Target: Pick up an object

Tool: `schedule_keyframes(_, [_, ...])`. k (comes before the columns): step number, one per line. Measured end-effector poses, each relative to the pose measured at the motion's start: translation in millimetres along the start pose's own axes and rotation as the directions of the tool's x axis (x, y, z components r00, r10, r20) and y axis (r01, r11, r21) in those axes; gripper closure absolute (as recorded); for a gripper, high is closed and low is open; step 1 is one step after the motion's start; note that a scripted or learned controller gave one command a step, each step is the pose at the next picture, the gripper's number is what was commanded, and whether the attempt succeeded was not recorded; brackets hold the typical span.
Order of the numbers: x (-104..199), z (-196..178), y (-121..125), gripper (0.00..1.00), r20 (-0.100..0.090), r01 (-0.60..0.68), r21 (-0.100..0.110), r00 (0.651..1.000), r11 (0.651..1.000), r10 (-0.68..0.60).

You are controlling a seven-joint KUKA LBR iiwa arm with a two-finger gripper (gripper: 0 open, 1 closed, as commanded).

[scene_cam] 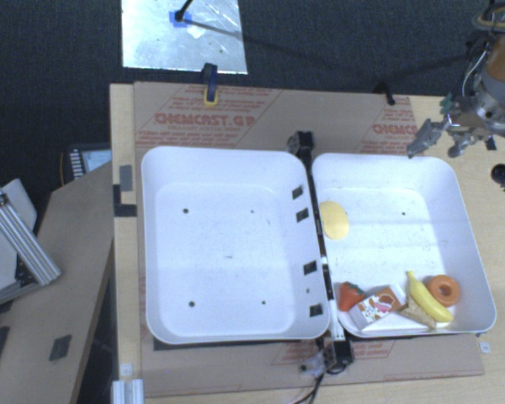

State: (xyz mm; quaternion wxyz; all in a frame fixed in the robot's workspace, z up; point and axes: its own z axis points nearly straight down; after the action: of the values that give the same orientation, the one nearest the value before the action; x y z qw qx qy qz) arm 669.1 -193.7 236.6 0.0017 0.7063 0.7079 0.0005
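Banana (427,298) in right bin (454,217); arm's jaws above far corner.

The bench (261,108) is carrying a brown cardboard sheet (337,112), and two white bins (227,162) are sitting side by side on it.

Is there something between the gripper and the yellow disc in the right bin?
Nothing visible. The gripper hangs above the right bin's far right corner. The yellow disc lies alone near the left wall, with bare white floor between. The other items cluster at the near edge.
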Motion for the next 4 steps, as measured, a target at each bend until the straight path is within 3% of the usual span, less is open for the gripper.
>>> schedule_keyframes(4, [0.0, 0.0, 0.0, 0.00, 0.000, 0.000, 0.000, 1.000, 1.000, 0.000])
